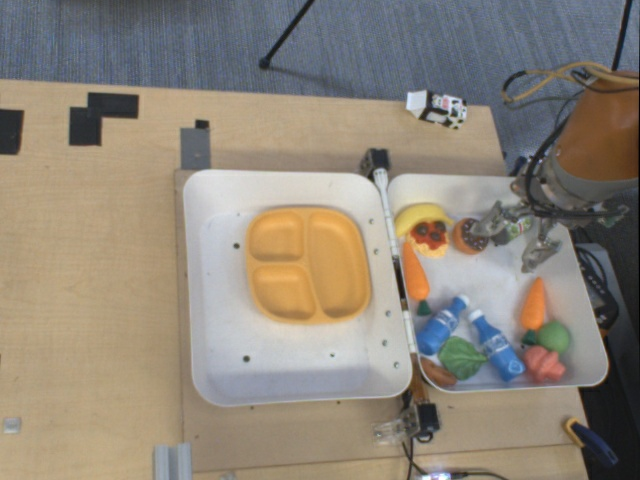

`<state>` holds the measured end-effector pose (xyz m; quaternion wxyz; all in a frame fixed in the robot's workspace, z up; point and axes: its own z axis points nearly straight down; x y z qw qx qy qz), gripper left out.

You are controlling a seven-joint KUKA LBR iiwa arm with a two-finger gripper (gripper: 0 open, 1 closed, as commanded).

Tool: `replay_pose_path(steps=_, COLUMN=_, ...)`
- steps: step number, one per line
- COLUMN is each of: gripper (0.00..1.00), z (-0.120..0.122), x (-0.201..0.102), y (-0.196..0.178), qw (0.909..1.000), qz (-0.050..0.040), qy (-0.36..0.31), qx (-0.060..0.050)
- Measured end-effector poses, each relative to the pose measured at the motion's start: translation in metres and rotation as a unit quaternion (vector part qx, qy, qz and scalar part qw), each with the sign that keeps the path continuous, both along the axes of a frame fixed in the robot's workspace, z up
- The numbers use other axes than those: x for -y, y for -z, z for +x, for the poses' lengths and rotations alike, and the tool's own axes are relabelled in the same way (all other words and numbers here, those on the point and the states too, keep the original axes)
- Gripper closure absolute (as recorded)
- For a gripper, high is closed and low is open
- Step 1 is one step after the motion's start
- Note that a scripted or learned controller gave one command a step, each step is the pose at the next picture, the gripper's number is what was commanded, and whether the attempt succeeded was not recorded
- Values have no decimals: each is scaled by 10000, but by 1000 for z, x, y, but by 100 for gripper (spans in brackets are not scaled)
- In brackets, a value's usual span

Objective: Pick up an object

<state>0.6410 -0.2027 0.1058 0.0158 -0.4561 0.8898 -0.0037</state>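
My gripper hangs over the back of the right bin, its two metal fingers spread open with nothing between them. One finger ends right beside a brown round toy; the other finger points down toward an orange carrot. To the left lie a yellow banana and a red-topped toy. Nearer the front are another carrot, two blue bottles, a green leaf, a green ball and a pink strawberry.
The left bin holds an orange divided plate. A brown sausage lies at the right bin's front left corner. A ridge separates the bins. Cables loop behind the arm's orange band.
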Motion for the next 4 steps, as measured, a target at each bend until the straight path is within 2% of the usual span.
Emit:
replay_pose_path(steps=1, gripper=0, z=-58, x=2, y=14, qw=9991, qz=-50, qy=-426, qx=-39)
replay_pose_path(steps=2, gripper=0, z=24, x=3, y=15, qw=9993, qz=-52, qy=-353, qx=-59)
replay_pose_path(steps=3, gripper=0, z=17, x=-3, y=14, qw=9963, qz=-67, qy=-854, qx=-56)
replay_pose_path(steps=4, gripper=0, z=32, x=2, y=15, qw=9600, qz=-91, qy=-2797, qx=-53)
